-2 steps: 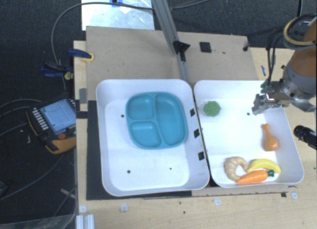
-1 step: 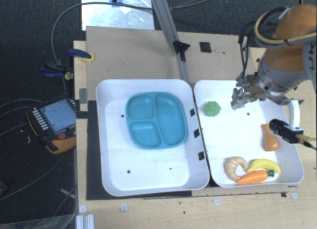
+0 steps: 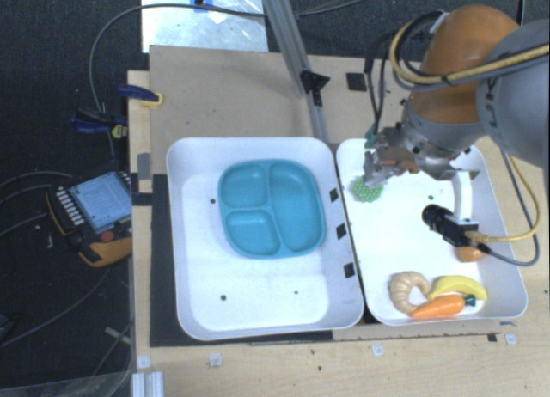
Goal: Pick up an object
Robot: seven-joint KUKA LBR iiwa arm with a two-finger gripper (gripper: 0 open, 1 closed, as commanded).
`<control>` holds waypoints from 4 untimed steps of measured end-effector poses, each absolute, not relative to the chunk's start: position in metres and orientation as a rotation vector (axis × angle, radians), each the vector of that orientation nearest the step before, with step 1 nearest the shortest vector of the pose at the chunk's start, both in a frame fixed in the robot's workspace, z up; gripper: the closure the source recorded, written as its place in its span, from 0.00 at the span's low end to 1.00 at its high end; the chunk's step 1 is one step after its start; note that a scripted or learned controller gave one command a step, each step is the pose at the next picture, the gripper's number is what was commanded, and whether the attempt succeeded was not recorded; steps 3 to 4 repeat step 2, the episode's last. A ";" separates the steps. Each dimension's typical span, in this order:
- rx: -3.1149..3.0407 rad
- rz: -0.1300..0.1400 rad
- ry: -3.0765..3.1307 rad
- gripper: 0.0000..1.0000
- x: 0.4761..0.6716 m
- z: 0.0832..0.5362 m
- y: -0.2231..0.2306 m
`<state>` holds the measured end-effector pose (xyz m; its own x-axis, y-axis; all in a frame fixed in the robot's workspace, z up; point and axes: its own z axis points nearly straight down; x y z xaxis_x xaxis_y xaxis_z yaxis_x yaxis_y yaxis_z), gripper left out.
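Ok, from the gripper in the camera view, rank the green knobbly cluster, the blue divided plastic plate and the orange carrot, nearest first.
1. Green knobbly cluster, in the right bin, right beside the gripper.
2. Blue divided plastic plate, in the left bin.
3. Orange carrot, at the right bin's front edge.
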<state>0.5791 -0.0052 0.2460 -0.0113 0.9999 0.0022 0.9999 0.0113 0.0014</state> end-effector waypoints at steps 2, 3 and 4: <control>-2.209 -0.007 -2.233 1.00 0.606 0.254 0.099; -2.209 -0.007 -2.233 1.00 0.606 0.254 0.099; -2.209 -0.007 -2.233 1.00 0.606 0.254 0.099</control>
